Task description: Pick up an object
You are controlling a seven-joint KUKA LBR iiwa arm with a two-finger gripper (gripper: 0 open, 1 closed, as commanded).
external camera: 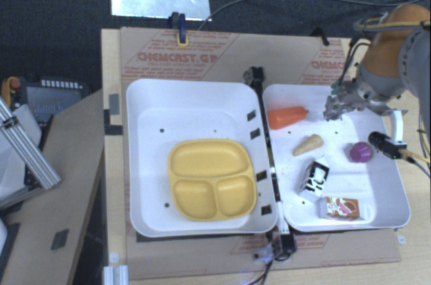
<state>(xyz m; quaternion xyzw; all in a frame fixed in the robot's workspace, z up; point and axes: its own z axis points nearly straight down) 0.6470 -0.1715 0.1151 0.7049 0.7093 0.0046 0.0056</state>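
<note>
My gripper (334,108) hangs over the back of the right bin (397,199), just right of an orange carrot-shaped piece (286,116). Nothing shows between it and the bin floor. In front of it lie a tan cone (308,144), a purple round thing (360,152), a black-and-white carton (314,177) and a brown-and-white packet (339,208) near the front wall.
A yellow divided plate (211,179) lies in the left bin (145,142). A black divider with clips (264,142) runs between the two bins. The grey arm with its orange band (394,51) comes in from the upper right.
</note>
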